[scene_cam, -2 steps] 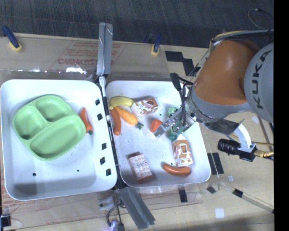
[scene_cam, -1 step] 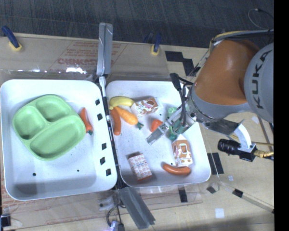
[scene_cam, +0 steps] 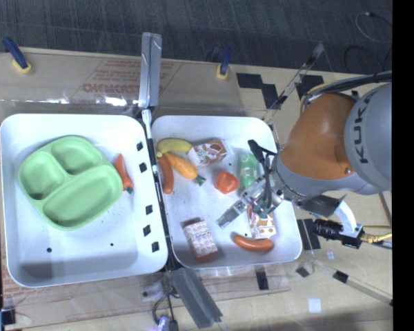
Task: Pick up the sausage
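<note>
the grey arm with its orange band reaches in from the right over the right-hand shallow white bin. its jaws hang low near the bin's right side, above a small red-and-white carton; whether they are spread or pressed together i cannot tell. nothing is seen between them. the reddish-brown sausage lies on the bin floor near the front right corner, just below the carton and apart from the jaws. also in this bin are a yellow banana, an orange carrot and a red pepper. the left white bin holds a green divided plate.
</note>
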Tool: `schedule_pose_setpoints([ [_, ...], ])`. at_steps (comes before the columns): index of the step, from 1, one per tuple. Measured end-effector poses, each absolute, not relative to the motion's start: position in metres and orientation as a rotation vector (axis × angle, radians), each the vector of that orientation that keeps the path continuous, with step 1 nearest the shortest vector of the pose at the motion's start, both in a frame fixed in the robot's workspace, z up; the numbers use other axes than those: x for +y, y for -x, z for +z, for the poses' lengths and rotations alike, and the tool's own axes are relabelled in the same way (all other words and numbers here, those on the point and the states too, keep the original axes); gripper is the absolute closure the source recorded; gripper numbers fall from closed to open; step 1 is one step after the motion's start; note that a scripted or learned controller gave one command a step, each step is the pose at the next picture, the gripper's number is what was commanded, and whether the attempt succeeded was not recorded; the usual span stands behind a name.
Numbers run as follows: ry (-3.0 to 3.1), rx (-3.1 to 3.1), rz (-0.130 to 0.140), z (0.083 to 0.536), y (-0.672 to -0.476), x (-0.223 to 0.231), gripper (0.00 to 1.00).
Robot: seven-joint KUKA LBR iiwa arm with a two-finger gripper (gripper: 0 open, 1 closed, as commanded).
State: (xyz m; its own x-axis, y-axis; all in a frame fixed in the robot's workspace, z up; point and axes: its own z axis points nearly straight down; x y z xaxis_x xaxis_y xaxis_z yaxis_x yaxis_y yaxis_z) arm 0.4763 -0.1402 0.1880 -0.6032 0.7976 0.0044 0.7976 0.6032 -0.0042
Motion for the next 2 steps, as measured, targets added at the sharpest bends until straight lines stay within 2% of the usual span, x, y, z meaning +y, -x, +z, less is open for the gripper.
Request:
schedule_pose_setpoints([
  [1, 1.19, -2.902, -0.007, 0.0901, -0.4778, -0.2075, 0.0],
  [2, 1.183, -2.902, -0.006, 0.098, -0.4786, -0.2074, 1.0],
])
